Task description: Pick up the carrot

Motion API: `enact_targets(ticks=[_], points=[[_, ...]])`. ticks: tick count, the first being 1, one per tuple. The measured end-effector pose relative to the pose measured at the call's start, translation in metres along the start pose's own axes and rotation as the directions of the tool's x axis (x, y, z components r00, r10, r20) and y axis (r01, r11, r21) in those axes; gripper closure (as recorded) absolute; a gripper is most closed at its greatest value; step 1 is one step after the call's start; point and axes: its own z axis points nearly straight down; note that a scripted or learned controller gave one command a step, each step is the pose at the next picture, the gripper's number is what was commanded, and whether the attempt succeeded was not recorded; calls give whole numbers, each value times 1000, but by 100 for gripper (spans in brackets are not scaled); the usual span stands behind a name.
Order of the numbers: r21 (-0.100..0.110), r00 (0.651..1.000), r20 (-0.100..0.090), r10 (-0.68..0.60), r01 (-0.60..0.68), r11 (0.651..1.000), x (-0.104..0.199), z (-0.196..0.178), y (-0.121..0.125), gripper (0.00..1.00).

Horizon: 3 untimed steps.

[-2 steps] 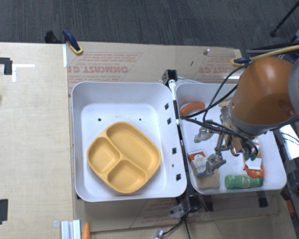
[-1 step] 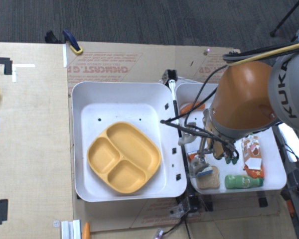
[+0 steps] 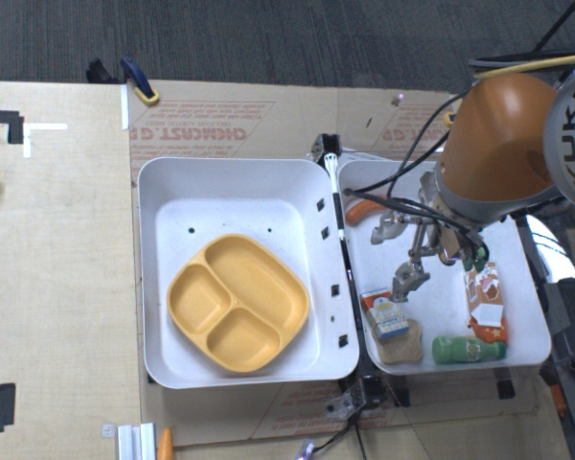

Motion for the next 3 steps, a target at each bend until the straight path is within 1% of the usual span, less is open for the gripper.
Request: enact_targets(ticks=[1,2,3], points=[[-3,985,-3,-173,173,985,24,0,92,0],[-2,926,0,-378,378,926,18,99,161,0],[8,853,3,-523,523,853,14,97,174,0]])
